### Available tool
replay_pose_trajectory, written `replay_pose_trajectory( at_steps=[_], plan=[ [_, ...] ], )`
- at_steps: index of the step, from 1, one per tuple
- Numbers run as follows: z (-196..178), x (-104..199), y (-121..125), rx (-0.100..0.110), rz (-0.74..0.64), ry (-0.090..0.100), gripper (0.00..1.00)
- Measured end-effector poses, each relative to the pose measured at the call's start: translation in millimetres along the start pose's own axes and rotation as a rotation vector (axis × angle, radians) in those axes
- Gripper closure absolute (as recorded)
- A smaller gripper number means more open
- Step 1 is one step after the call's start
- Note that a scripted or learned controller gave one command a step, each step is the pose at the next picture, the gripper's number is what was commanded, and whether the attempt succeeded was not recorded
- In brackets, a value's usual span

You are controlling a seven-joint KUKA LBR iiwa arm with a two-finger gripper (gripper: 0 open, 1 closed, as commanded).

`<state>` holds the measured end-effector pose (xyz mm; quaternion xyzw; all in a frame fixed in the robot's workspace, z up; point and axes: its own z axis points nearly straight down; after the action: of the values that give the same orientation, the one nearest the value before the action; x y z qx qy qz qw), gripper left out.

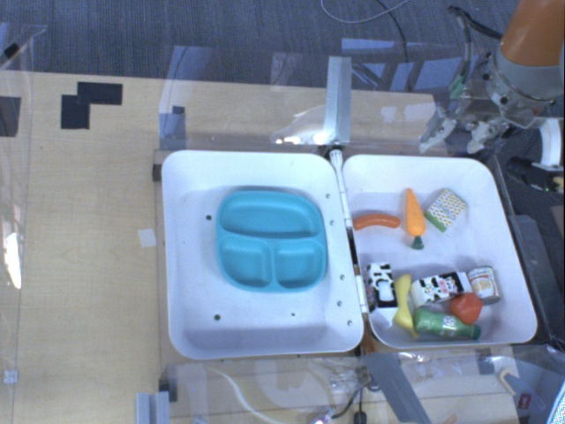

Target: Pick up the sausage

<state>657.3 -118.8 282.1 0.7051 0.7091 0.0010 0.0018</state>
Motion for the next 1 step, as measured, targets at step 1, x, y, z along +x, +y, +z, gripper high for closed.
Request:
replay_pose_trajectory(
  at_steps=[1],
  plan=[
    [33.8, 47.2, -90.9, -0.001, -0.159, 0.001, 0.00]
  ],
)
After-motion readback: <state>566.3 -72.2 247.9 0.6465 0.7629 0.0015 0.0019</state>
